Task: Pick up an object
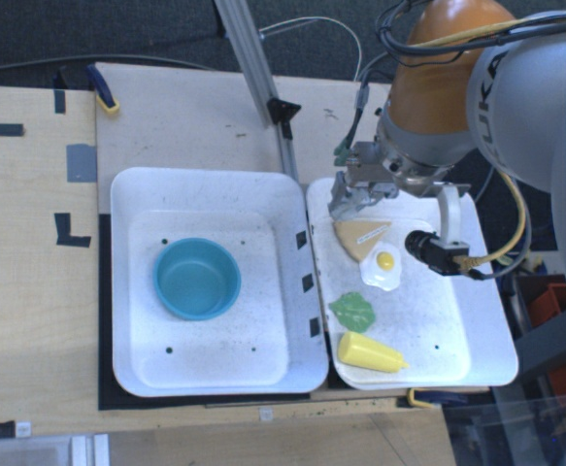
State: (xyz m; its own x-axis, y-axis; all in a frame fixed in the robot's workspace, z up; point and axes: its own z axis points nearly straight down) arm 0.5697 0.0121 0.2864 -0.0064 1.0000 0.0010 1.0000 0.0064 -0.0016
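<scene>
Two shallow white bins were seen side by side on the table (195, 115). In the left bin (137, 357), a blue bowl (198, 278) was set upright near the middle of the floor, well apart from the walls.

In the right bin (477, 348), four small things were laid out towards the left half. A tan wedge (360, 237), shaped like a slice of cheese, was placed near the upper end of the bin. Just below and to its right, a toy fried egg (382, 267) was found, its edge touching or nearly touching the wedge. Further down, a green leafy piece (352, 310) was seen, and below that a yellow oblong object (369, 353) was lying on its side near the bin's lower edge.

The grey arm with its orange band was reached in from the right, and the gripper (352, 202) was positioned low over the upper left corner of the right bin, just above the top edge of the tan wedge. Whether the fingers were open or closed could not be told, and nothing could be made out between them. A black cylindrical part (430, 249) on the wrist was hung over the bin to the right of the egg.
</scene>
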